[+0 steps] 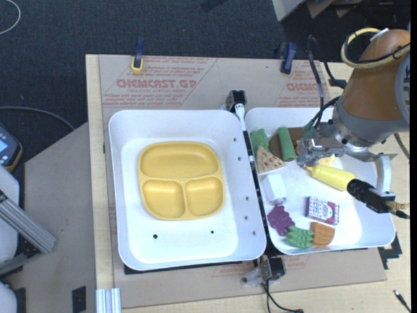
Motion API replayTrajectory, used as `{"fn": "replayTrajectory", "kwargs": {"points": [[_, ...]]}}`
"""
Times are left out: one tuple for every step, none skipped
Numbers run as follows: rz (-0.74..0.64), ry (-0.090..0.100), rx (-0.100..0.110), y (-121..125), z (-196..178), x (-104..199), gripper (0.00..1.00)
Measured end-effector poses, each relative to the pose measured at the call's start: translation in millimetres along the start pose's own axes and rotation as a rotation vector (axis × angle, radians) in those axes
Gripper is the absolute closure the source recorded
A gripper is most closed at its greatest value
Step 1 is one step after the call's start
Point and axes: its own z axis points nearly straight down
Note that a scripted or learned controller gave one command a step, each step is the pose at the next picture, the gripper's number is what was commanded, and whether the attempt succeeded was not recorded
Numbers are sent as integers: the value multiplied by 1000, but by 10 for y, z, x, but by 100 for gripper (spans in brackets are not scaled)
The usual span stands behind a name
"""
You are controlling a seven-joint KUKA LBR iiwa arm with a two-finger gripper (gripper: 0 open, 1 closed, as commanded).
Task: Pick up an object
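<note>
Camera view | my end effector (311, 150) sits low in the right bin (365, 237), just above the yellow mustard bottle (332, 176) | grip state: I cannot tell

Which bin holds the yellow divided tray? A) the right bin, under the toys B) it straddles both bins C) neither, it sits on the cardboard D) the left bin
D: the yellow divided tray lies flat inside the left bin, while the right bin holds the small toys, such as the purple grapes and the purple box.
</note>
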Motion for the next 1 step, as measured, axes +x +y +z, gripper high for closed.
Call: {"fn": "replayTrajectory", "kwargs": {"points": [[-1, 1, -2, -31, -156, 138, 100]]}}
